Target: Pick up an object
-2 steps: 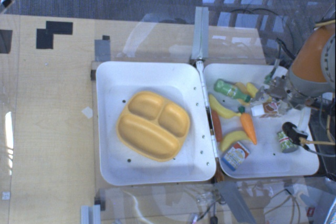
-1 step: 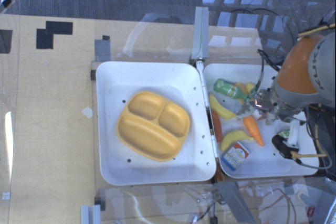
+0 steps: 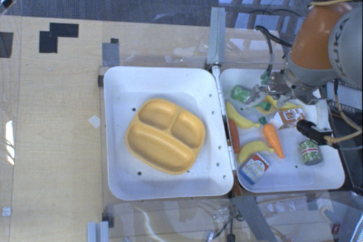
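The end effector (image 3: 265, 90) is hovering at the upper part of the right bin (image 3: 334, 178), beside a green object (image 3: 240, 93). Whether it is gripping anything is impossible to tell. A yellow tray (image 3: 165, 135) is lying in the left bin (image 3: 122, 178).

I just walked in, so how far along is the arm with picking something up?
Done: the gripper is down in the right bin, among the toy food near the green item. In hand: nothing visibly gripped. Left: grasp and lift an item, such as the carrot.

A yellow three-compartment plastic tray (image 3: 165, 135) lies in a shallow white bin (image 3: 119, 178). The neighbouring white bin (image 3: 332, 178) has two yellow bananas (image 3: 239, 117), an orange carrot (image 3: 273, 139), and a green can (image 3: 310, 152).
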Motion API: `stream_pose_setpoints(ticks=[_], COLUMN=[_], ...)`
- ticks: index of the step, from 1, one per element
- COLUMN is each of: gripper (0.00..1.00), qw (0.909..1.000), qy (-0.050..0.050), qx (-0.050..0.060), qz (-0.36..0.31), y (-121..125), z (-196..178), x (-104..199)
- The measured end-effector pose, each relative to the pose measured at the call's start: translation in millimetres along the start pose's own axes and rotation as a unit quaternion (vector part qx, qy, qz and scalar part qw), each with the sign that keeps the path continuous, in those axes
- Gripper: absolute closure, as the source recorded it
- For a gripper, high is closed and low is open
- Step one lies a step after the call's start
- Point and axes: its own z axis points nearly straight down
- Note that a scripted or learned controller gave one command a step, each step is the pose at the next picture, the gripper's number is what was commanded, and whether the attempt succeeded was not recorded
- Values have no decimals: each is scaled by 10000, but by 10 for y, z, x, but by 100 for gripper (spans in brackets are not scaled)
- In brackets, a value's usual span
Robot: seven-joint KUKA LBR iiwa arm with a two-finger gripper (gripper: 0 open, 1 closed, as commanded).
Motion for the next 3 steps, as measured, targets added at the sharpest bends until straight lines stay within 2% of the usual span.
stream_pose_setpoints(ticks=[1,2,3], gripper=[0,0,0], qw=[9950,9950,9910], qy=[-8,-7,2], qx=[-13,-11,10], qz=[-996,-996,-1336], y=[-110,-111,-104], z=[-1040,-1038,13], x=[206,206,159])
